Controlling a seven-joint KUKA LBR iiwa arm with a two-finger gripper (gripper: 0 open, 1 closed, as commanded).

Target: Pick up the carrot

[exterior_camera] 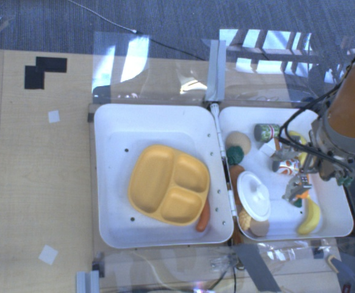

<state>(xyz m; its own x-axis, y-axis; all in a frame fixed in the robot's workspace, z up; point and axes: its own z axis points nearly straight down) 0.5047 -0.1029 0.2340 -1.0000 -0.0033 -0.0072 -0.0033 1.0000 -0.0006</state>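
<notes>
The carrot (235, 177) lies in the right bin (342, 224) against its left wall. Its orange body points toward the front and its green top (235, 155) toward the back. A white round lid (254, 194) covers its lower right side. My gripper (297, 191) hangs over the right half of the same bin, about a hand's width to the right of the carrot and just above a banana (310, 217). Nothing shows between it and the carrot except the lid.
The left bin (113, 163) holds a yellow divided plate (168, 184) and a reddish sausage-like piece (203, 217). Around the carrot are a beige ball (239, 141), a green can (266, 132), an orange-and-white item (287, 167) and small brown pieces (254, 224).
</notes>
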